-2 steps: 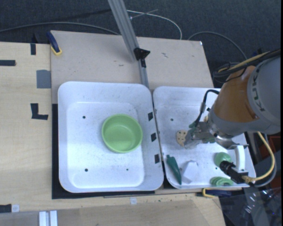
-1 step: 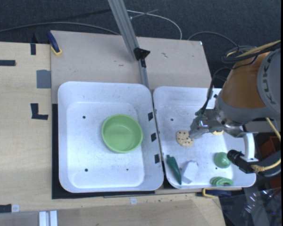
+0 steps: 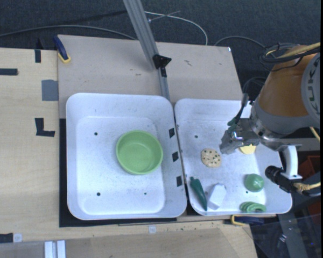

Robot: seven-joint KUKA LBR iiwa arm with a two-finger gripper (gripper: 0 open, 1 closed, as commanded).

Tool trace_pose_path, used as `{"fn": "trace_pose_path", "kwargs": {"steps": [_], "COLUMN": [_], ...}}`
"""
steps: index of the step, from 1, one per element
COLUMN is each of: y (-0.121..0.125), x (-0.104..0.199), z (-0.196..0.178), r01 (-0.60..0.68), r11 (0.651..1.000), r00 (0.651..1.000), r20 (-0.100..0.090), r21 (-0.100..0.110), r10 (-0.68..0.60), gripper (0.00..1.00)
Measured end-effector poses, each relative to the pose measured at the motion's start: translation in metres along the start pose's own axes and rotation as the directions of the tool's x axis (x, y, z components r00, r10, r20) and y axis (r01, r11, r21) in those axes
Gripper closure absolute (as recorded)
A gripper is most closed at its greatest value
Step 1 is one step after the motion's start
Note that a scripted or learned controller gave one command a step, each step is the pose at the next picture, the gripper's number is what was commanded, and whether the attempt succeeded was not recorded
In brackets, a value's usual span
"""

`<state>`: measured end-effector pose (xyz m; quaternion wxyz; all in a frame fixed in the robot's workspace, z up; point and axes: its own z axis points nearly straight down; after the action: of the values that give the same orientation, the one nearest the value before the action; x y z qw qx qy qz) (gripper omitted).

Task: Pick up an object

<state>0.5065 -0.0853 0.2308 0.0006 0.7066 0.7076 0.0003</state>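
Observation:
My gripper [image 3: 231, 138] hangs over the right bin [image 3: 204, 114], just right of and above a round speckled cookie [image 3: 210, 158]. A yellow piece [image 3: 248, 149] peeks out beside the gripper's underside. Further toward the front lie a green ball-like object [image 3: 253, 182], a dark green tool-like item [image 3: 198, 193], a white block [image 3: 217, 194] and a flat green ring-shaped thing [image 3: 252, 207]. The left bin [image 3: 86, 112] holds a green bowl [image 3: 139, 152].
A grey metal pole [image 3: 145, 31] slants across the back of the bench above the bins. Cables lie on the dark floor behind. A blue and yellow clamp [image 3: 61, 49] sits at the bench's back left corner.

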Motion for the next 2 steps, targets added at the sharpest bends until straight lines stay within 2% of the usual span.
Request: {"fn": "trace_pose_path", "kwargs": {"steps": [1, 2], "y": [0.011, 0.026], "x": [0.049, 0.109], "z": [0.011, 0.005], "r01": [0.004, 0.007], "r11": [1.000, 1.000], "r00": [1.000, 1.000], "r20": [-0.002, -0.002], "r21": [0.004, 0.003], "r10": [-0.004, -0.007], "gripper": [1.00, 1.00]}}
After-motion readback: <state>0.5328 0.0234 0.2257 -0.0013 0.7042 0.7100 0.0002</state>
